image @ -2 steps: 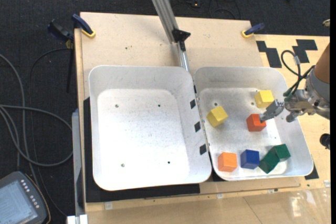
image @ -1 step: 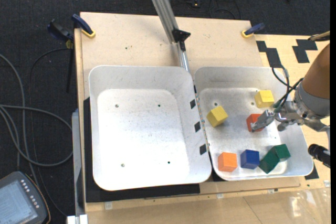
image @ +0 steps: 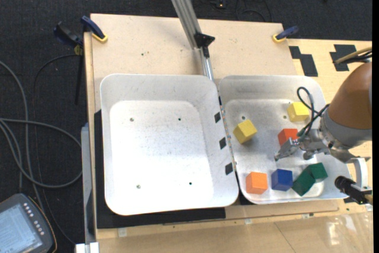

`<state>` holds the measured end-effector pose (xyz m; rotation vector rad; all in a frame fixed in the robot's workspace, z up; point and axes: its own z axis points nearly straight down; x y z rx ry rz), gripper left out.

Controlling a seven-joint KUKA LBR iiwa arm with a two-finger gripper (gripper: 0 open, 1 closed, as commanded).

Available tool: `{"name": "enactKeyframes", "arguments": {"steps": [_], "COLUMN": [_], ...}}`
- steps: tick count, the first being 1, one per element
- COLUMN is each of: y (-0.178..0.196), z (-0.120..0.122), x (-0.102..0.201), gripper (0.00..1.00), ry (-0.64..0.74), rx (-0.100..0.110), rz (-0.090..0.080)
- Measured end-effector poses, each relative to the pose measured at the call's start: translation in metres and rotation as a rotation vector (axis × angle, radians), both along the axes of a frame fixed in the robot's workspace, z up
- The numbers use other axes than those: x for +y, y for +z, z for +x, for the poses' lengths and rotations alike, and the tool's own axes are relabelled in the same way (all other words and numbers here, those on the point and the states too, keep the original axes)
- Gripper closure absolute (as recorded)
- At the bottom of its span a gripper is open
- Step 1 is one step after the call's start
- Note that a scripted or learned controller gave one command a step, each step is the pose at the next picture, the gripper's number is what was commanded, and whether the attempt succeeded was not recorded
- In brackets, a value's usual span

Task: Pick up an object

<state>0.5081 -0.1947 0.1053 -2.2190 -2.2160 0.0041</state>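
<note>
The right bin (image: 269,90) holds several small blocks. A yellow block (image: 244,131) lies at its left middle and a second yellow block (image: 298,111) farther back on the right. A red block (image: 287,136) sits in the middle. Along the front wall stand an orange block (image: 256,182), a blue block (image: 282,179) and a green block (image: 310,178). My gripper (image: 294,150) hangs low in this bin, just in front of the red block and behind the blue and green ones. No block is seen held in it.
The left bin (image: 118,92) lies beside the right one, their rims meeting at the middle. A metal pole (image: 183,3) slants in from the top down to the bins' junction. The arm's grey and orange body (image: 352,106) covers the right bin's right edge.
</note>
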Motion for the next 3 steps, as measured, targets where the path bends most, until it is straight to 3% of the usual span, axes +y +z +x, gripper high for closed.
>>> {"name": "enactKeyframes", "arguments": {"steps": [1, 3], "y": [0.014, 0.107], "z": [0.002, 0.015], "x": [-0.001, 0.005], "gripper": [1.00, 1.00], "ry": [0.000, 0.005], "rx": [-0.008, -0.012], "rz": [-0.003, -0.005]}}
